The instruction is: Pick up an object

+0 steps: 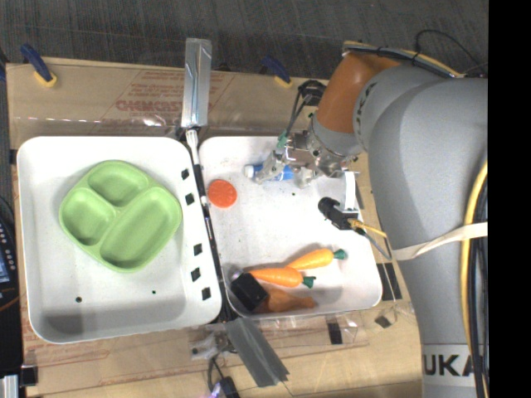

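So no pick yet. Pincer (286,162) sits low at the right bin's (365,293) far edge, beside a small blue-white object (264,172); grip state: cannot tell. Orange disc (221,192), carrots (292,270) untouched. Grasp and lift remain.

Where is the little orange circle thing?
The orange disc lies in the right bin, near its left wall, left of the claw and above the carrots.
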